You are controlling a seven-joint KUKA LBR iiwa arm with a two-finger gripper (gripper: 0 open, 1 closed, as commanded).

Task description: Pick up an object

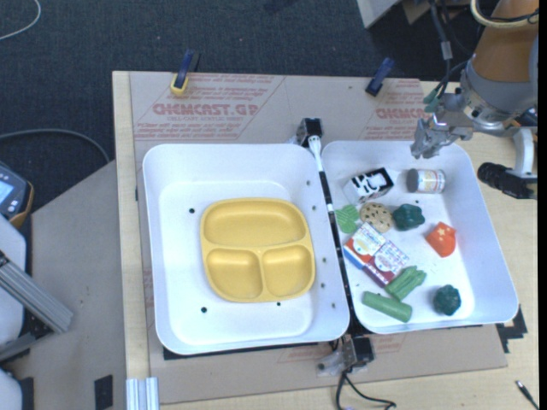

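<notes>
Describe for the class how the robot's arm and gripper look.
The arm is grey with a wide orange band above the wrist. A dark cable runs alongside it. Its gripper is small, metallic grey, with two thin fingers and a greenish spot near its base.

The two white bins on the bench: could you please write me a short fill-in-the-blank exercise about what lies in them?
1. The yellow divided plate lies in the ____ bin.
2. The plate has ____ compartments.
3. The gripper hangs above the far edge of the ____ bin.
4. The small can in the right bin lies on its ____.

Missing words: left; three; right; side
</notes>
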